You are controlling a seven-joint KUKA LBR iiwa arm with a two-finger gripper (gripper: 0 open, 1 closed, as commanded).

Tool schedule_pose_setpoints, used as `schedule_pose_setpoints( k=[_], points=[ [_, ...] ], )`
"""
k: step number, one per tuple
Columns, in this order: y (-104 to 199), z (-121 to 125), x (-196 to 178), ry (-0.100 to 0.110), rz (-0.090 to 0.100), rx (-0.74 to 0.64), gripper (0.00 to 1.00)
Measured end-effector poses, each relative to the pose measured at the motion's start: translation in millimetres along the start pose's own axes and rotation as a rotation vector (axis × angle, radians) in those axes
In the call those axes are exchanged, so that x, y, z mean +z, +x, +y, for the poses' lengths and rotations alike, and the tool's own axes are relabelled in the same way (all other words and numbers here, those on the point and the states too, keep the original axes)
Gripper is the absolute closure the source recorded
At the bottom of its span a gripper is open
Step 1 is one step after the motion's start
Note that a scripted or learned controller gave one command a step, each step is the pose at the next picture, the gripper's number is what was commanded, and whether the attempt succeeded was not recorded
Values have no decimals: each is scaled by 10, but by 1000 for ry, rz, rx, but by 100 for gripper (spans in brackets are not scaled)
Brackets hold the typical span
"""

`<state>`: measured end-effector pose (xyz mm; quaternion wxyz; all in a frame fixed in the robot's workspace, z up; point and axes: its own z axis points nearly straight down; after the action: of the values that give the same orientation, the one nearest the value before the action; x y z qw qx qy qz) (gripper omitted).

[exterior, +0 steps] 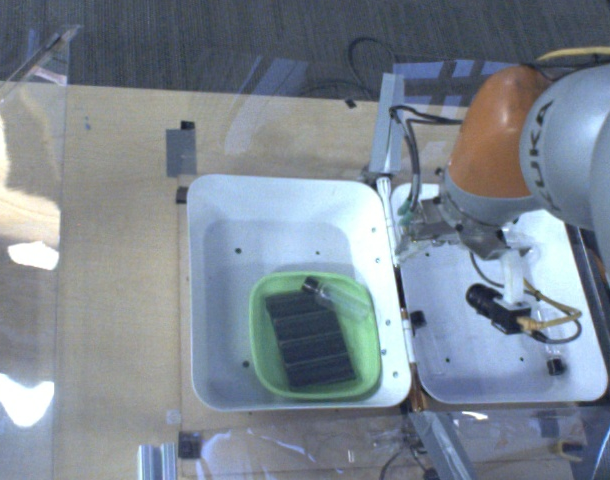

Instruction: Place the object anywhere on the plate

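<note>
Two bins side by side on the bench (pixel 105 268). Left bin (pixel 215 218): plate (pixel 265 353) in its near half, ridged block (pixel 310 340) lying on plate. Arm (pixel 535 138) over right bin (pixel 465 368), far side.

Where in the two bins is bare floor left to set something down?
In the left bin, bare floor runs along the far wall and the left wall beside the green plate; the plate, bearing a dark ridged object, crowds the near right corner. In the right bin, the near floor is bare; the arm overhangs its far half.
</note>
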<state>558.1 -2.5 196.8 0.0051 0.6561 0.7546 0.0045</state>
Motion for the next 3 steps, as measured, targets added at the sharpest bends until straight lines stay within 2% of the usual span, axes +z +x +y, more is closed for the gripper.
schedule_pose_setpoints(
  k=[1,2,3],
  points=[
    [137,-180,-505,6,1,-33,100],
    [739,-607,114,9,4,-196,100],
    [737,-607,113,9,3,-196,0]
  ],
)
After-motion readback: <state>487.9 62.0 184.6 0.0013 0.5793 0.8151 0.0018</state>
